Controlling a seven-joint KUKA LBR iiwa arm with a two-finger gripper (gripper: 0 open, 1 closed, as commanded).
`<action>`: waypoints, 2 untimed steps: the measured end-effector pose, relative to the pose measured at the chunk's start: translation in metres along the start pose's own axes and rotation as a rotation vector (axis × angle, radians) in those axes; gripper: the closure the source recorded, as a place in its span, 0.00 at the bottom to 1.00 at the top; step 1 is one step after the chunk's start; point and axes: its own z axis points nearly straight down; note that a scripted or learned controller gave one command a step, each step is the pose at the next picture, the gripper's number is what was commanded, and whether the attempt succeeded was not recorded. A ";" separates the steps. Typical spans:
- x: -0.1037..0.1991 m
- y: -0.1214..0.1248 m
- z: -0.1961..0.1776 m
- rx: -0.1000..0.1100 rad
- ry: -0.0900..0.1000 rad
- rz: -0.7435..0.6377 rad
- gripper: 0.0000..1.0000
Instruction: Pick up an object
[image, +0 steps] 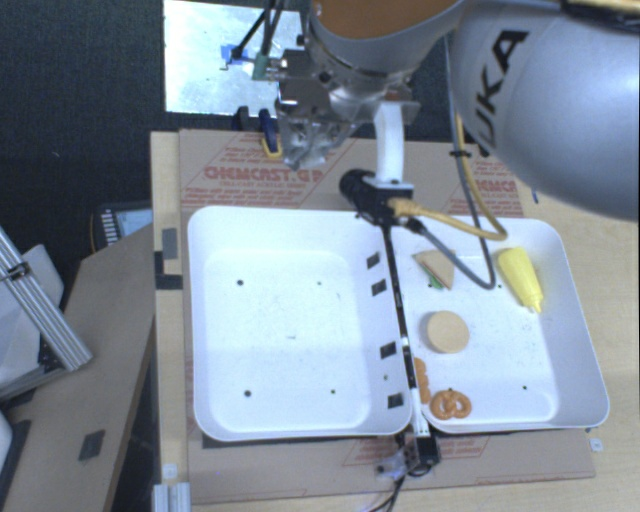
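My gripper hangs over the cardboard just behind the back edge of the left bin, blurred and high in the view. The right bin holds a yellow cone-shaped piece at the back right. A tan wedge lies near its back left and a round tan disc in the middle. A pretzel sits at the front left, with a small orange piece against the divider. All of these lie well apart from the gripper.
The big grey arm covers the top right of the view. A small blue and yellow thing shows just left of the gripper on the cardboard. A grey metal rail stands off the bench at the left.
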 end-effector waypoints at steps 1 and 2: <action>-0.016 -0.006 0.150 0.029 -0.012 0.006 1.00; 0.000 0.023 0.095 0.012 -0.005 0.001 1.00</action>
